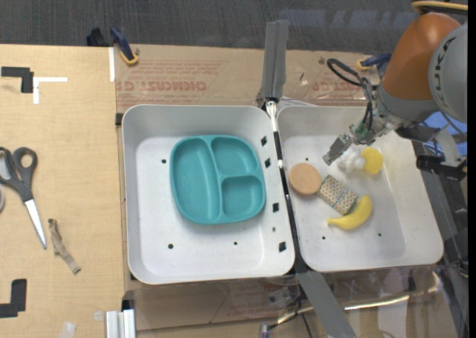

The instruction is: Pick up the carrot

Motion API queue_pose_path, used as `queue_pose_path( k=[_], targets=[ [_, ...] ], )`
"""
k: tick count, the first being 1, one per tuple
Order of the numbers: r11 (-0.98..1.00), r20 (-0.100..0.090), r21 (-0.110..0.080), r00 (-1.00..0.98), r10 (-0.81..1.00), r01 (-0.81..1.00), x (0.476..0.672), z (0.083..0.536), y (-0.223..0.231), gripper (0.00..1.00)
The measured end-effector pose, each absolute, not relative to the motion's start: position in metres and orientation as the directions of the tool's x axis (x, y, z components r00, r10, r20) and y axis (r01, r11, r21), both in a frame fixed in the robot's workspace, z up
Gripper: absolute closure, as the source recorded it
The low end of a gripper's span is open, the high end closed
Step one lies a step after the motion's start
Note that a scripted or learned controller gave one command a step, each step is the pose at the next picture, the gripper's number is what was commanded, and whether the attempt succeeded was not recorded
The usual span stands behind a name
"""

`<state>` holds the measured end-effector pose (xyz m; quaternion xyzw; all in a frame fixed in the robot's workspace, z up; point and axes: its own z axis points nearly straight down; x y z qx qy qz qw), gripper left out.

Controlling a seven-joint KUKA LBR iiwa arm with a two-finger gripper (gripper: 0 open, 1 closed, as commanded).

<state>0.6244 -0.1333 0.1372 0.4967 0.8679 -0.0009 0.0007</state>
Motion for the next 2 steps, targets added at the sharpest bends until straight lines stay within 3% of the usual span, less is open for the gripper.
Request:
queue_pose_path(
  k=[1, 2],
  targets=[
    [0.334, -0.004, 0.002, -0.334, 0.943, 0.943, 0.621, 0.129, -0.222, 0.0],
    [0.339, -0.008, 0.003, -0.339, 0.941, 0.941, 0.622, 0.139, -0.221, 1.0]
  ],
)
